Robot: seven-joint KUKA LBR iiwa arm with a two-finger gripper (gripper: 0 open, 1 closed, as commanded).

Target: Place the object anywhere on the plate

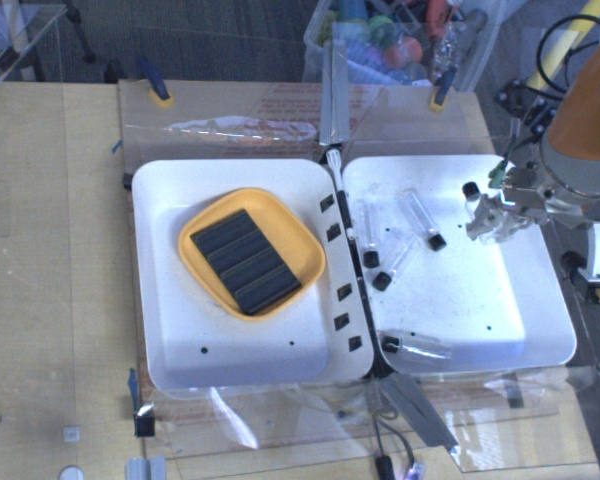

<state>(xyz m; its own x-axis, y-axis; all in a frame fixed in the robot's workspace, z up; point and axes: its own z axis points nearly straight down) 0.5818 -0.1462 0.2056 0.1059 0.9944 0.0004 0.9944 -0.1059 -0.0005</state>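
A yellow square plate [300, 245] lies tilted in the left bin [170, 318]. A dark ridged block [246, 259] rests flat on the plate, covering most of its middle. My gripper [487, 222] hangs over the right part of the right bin [500, 308], far from the plate, with the arm's grey wrist and orange band behind it at the frame's right edge. I see nothing held in the gripper.
Several clear tubes with black caps [417, 211] lie scattered in the right bin's left half, and one more [412, 345] near its front edge. A divider with black clips [342, 268] separates the bins. A clear box of toys [405, 18] stands behind.
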